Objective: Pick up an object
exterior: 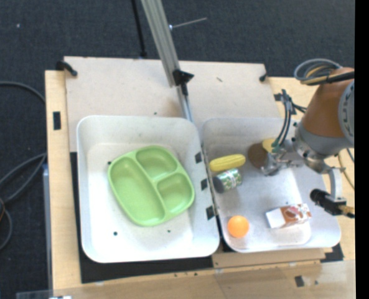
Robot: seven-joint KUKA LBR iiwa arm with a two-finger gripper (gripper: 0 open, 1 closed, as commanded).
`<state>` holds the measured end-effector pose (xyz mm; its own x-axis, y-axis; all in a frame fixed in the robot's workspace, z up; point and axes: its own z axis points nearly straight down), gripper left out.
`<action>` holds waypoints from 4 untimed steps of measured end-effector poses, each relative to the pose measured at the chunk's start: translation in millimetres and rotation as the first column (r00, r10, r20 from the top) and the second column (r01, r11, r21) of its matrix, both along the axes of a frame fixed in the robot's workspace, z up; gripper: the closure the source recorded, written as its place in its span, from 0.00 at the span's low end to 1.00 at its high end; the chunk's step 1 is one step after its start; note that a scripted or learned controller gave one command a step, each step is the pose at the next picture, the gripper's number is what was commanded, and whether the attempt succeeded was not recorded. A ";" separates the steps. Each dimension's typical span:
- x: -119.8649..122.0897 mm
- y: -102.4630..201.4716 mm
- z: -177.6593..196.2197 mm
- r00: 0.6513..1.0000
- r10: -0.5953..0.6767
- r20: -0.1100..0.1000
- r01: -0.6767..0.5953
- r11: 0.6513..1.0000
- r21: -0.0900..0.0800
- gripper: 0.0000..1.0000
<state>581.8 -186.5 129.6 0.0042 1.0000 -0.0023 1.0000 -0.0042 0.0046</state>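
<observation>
arm comes in from the right, wrist tipped down into the right bin (321, 235). gripper (272, 166) sits low near the bin's back half, right up against a brown round thing (257, 153) and a yellow bit (269, 144) behind it. can't tell from this angle what state the hand is in, the wrist body hides it. nothing visibly held.

candidates are all in the right bin, spread out, likely so each can be approached alone:
- corn cob (227, 162), lying on its side near the left wall
- small green can (228, 180), on its side just beside and below the corn
- orange ball (238, 227), near the front left corner, well apart from the gripper
- red and white carton (288, 217), lying flat toward the front right

left bin (91, 229) holds a green divided tray (150, 184), probably the drop side.

my read: it's going for the brown item, since that's what the tool is nearest. risk: the yellow piece touches or nearly touches it, so a close could catch both or knock one away. corn and can crowd each other too; ball would roll.
</observation>
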 end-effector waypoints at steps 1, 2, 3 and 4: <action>3.2 -2.6 43.8 1.000 0.005 0.001 -0.005 1.000 0.000 1.00; 4.7 -4.3 97.3 1.000 0.007 0.002 -0.007 1.000 -0.001 1.00; 15.6 54.2 92.5 1.000 0.012 -0.003 -0.012 1.000 0.003 1.00; 26.7 110.7 87.1 1.000 0.012 -0.005 -0.012 1.000 0.004 1.00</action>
<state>608.6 -75.7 216.7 -0.0076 1.0000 0.0015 1.0000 0.0076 -0.0004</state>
